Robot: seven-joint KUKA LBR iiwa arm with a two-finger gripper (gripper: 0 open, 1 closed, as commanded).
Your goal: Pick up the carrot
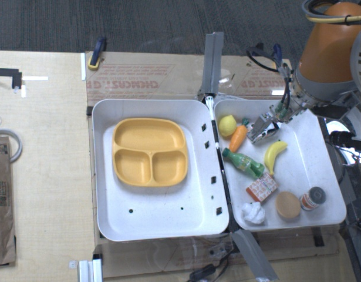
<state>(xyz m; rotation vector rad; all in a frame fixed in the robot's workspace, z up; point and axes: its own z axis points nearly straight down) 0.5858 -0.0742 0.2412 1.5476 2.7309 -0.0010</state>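
Nearest the camera, along the front rim of the right shallow white plastic bin [336, 184]: a crumpled white ball of paper or cloth [253, 212] in the front left corner, a round tan bun-like disc [288, 205] beside it, then a small can with a dark lid and red-and-white label [312, 198] toward the front right.

Just behind the crumpled ball lies a small red-and-white patterned carton [262, 187], tilted. Behind that, a green plastic bottle [243, 163] lies on its side, slanting along the left part of the bin. A yellow banana [275, 154] lies just right of the bottle, near the bin's middle.

The left shallow white plastic bin [110, 216] holds a yellow three-compartment plastic plate [149, 151], sitting roughly centred, flat.

Farther back in the right bin: the orange carrot with green top [238, 137] lies tilted near the left wall, green end toward the back, touching or just beside a yellow lemon [227, 125] on its left. Carrot is resting on the bin floor, not lifted.

The metal two-finger gripper [263, 131] is low in the bin just right of the carrot, between carrot and banana, pointing left and forward. Nothing visible between its fingers; open or shut, cannot tell at this resolution.

Behind it the grey arm with orange band [327, 46] reaches in from the back right corner. Brown cardboard sheet [151, 75] lies behind both bins on the pale wooden bench [39, 157].
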